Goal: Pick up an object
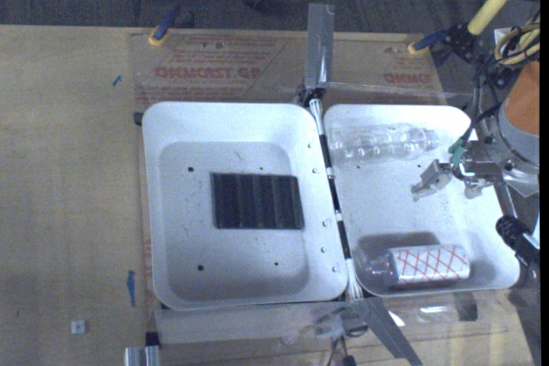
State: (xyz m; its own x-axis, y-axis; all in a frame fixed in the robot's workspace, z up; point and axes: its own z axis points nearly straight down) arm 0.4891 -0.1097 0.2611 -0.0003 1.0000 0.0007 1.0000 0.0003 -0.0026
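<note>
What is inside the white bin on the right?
The right bin holds a clear plastic bottle lying near its far edge and a white roll with a red crisscross pattern near the front. The gripper hangs over the bin, covering a little floor beneath it.

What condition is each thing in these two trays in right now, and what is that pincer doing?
Grate: flat in the left bin, untouched.
Bottle: clear, on its side at the back of the right bin.
Roll: checked wrap, on its side at the front of the right bin.
Pincer: over the right bin, between bottle and roll, with nothing in it.
</note>
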